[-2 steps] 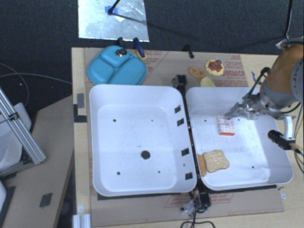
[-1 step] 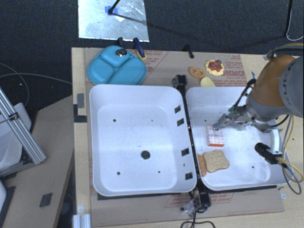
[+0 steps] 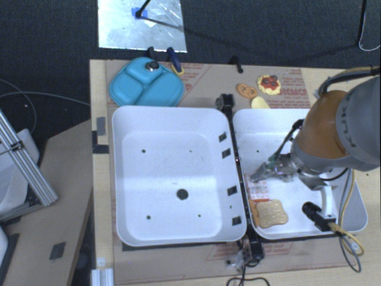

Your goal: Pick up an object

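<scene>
A toast-like slice lies flat in the right bin, near its front left corner. Just behind the slice, a flat card with red print rests on the bin floor. My gripper hangs low over the left part of the right bin, directly above the card's far edge and a little behind the slice. I see nothing held in it. The arm's grey and orange body covers the right half of this bin. A small dark round thing sits on the floor of the left bin.
Behind the bins, on the cardboard, stand a blue divided tray and three small toy foods. A shiny metal sheet lies further back. The ridge between the bins runs just left of my gripper.
</scene>
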Action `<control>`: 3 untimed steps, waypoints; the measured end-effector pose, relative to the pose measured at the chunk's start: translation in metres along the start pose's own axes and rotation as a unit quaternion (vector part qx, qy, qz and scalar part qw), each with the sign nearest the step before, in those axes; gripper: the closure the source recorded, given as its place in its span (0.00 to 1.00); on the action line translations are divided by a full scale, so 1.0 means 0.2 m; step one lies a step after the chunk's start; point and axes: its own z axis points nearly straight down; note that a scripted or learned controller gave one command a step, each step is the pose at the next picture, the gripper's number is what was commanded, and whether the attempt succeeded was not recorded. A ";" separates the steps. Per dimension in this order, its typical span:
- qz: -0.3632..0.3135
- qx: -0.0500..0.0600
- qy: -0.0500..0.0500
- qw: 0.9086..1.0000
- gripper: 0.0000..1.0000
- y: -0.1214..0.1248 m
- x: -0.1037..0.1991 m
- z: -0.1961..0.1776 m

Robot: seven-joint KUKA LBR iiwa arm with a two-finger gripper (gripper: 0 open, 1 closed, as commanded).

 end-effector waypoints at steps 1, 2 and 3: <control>0.000 -0.002 0.003 1.000 1.00 0.02 0.00 -0.06; -0.003 0.007 0.003 1.000 1.00 -0.13 0.27 -0.50; -0.005 0.008 0.004 1.000 1.00 -0.04 0.83 -0.52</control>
